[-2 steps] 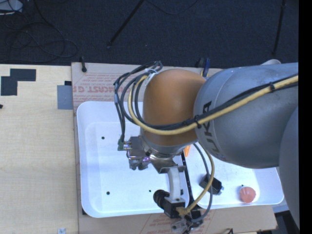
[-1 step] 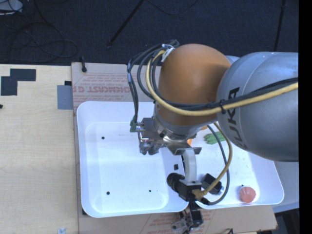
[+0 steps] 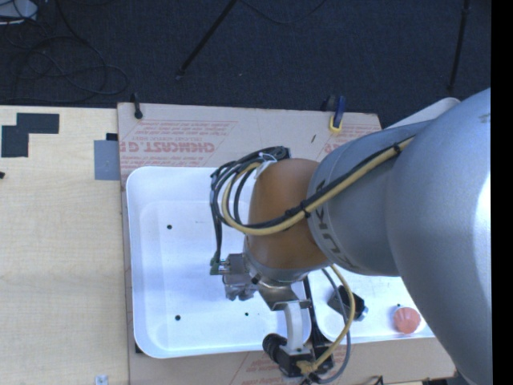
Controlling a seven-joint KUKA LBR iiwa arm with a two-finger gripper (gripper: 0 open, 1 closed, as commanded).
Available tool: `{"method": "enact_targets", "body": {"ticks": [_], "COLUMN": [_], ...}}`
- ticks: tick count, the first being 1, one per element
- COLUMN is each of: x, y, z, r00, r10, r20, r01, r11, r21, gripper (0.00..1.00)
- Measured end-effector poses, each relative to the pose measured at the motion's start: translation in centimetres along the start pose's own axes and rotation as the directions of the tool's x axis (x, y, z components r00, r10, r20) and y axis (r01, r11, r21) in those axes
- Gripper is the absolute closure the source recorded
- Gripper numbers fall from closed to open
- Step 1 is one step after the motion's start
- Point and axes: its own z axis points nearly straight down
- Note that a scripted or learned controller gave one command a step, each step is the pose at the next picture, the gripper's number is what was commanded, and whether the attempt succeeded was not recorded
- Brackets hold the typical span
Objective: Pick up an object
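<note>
My arm reaches in from the right, and its orange band [image 3: 276, 215] hangs over the left white bin [image 3: 160, 239]. Below the band, the grey metal gripper [image 3: 235, 282] is low over the bin's floor, toward its right side. I see no object at the gripper. A small pinkish-orange ball [image 3: 406, 320] lies in the right bin, near the front, just beside the arm's grey body [image 3: 409, 207]. The arm hides most of the right bin.
Both bins rest on a cardboard sheet [image 3: 240, 135] on the wooden bench [image 3: 56, 247]. A blue-and-yellow clamp [image 3: 337, 112] grips the cardboard's far edge. Dark patches [image 3: 104, 159] mark the bench to the left.
</note>
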Motion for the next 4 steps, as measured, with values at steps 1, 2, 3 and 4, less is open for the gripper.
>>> {"method": "enact_targets", "body": {"ticks": [1,2,3,4], "x": [2.5,-1.9,-8.7,-3.6], "y": [1.1,9.7,11.1,3.7], "z": [-4.1,-6.6,-16.2,-23.8], "r00": [1.0,1.0,1.0,1.0], "r10": [-0.005,0.001,0.001,-0.01], "r20": [-0.005,-0.003,-0.004,-0.008], "r01": [0.005,-0.001,-0.001,0.01], "r11": [1.0,1.0,1.0,1.0], "r21": [-0.013,-0.021,-0.023,-0.017], "gripper": [1.0,1.0,1.0,1.0]}}
